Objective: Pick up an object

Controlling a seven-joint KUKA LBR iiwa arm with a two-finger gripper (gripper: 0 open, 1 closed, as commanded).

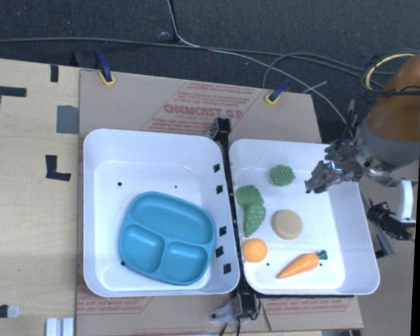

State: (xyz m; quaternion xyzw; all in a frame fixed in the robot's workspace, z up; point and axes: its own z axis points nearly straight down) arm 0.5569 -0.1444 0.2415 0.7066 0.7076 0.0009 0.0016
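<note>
The arm is hovering its fingers, apparently spread apart and gripping nothing, over the right bin's far right side. The nearest object, a green ball, is lying just left of them; a carrot is sitting nearer the camera.

Wooden bench under cardboard sheet, two white bins.
</note>
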